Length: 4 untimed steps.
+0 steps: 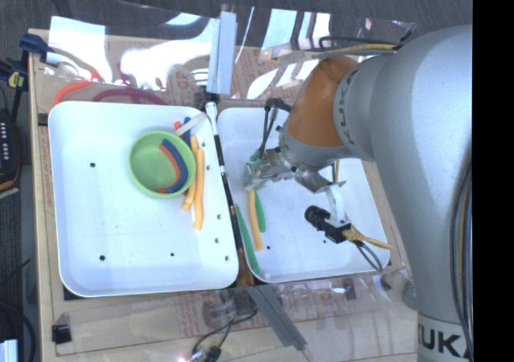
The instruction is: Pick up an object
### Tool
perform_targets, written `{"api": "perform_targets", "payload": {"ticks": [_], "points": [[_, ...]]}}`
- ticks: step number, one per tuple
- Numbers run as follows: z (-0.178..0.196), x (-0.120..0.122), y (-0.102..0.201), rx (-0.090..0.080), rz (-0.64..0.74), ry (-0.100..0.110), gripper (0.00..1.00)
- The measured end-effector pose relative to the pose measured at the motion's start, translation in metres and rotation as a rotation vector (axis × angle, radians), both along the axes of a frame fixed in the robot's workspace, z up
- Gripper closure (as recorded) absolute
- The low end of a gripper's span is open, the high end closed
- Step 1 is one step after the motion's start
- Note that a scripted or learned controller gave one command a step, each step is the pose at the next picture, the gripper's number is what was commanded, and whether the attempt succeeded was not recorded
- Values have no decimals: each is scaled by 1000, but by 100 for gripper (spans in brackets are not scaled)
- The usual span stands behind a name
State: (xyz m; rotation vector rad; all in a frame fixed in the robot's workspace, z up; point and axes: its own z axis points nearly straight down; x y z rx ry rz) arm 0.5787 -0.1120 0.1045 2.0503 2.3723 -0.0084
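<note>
Grey carpet surrounds a bench [144,316] carrying two shallow white bins side by side. The left bin [96,216] holds a green bowl [163,164] with blue and red pieces inside it and a few orange rods [197,192] just beside its right rim. In the right bin [321,260] the gripper [259,169] hangs low near the left wall; from this angle it cannot be told whether it is open or closed, and nothing can be seen held in it. Just below it in the view, an orange stick [254,222] and a green stick [261,216] lie flat on the bin floor, close together and roughly parallel to the wall. These look like the nearest candidates for the pick. To do the step well, the arm would likely need to centre over one stick, turn the wrist so the jaws close across its narrow width rather than along its length, and descend almost to the floor, since the sticks are thin and lie flat. Because the two lie so close together and near the wall, a slight offset could nudge one aside or catch both, so a straight, slow descent seems the safer choice.
</note>
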Motion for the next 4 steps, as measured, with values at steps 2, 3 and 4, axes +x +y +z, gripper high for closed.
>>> {"api": "perform_targets", "payload": {"ticks": [2, 3, 4], "points": [[162, 78, 11, 8, -66, -1, 100], [162, 78, 12, 9, -64, 0, 0], [86, 63, 107, 9, -79, 6, 0]]}}
